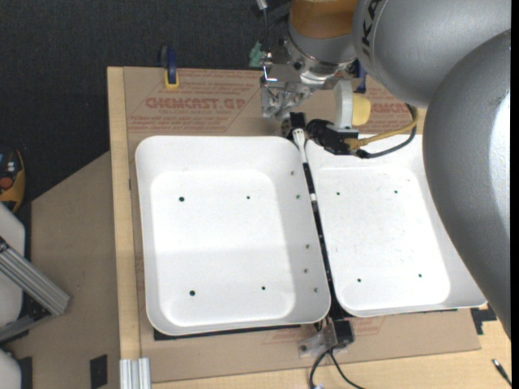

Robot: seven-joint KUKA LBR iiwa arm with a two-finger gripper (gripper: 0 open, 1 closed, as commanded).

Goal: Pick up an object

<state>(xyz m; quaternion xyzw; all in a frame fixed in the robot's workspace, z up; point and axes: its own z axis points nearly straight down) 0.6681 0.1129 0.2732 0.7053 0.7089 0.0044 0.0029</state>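
Here the arm's gripper (280, 104) hangs at the top centre of the frame, above the bins' far edge.
No object to pick is discernible in the left bin (162, 241) or right bin (381, 298); whether the pincer is released or clenched, I cannot tell. Best locate a target before descending.

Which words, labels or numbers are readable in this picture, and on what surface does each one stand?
"CHEMCAST GP": large red print on the brown board behind the bins.
Smaller red lines under it on the same board: too blurred to read.
Red print on the board's right part, by the arm: too blurred and partly covered.
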